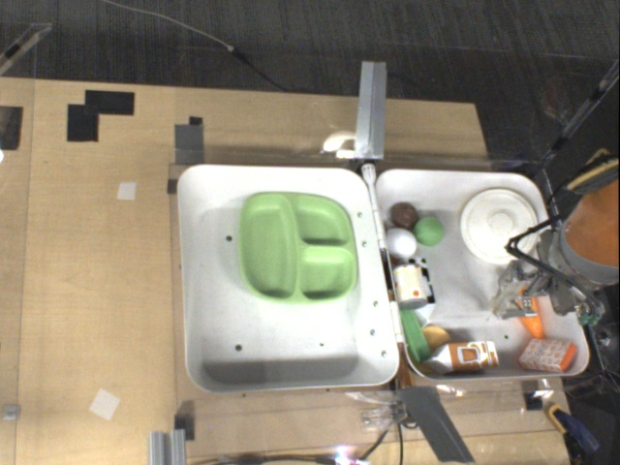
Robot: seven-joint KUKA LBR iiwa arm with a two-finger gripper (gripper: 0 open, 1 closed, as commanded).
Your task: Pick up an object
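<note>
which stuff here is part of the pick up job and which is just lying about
Job: gripper, low in the right bin; the pickable items there: white round lid, brown ball, green ball, orange block.

Lying about: green divided tray in the left bin.

Gripper [511,296] low over right bin [455,310], near its right side; finger state unclear. Orange carrot [534,320] just beside jaws, toward arm. Orange-pink block [544,355] below jaws, near bin corner. White lid [496,221] above jaws, close. Bottle [463,356] below and left of jaws. Green ball [429,230], brown ball [403,214], white ball [401,244], white box [410,284] well left of jaws, along divider. Green tray [296,245] in left bin [223,337], far left of jaws.
</note>
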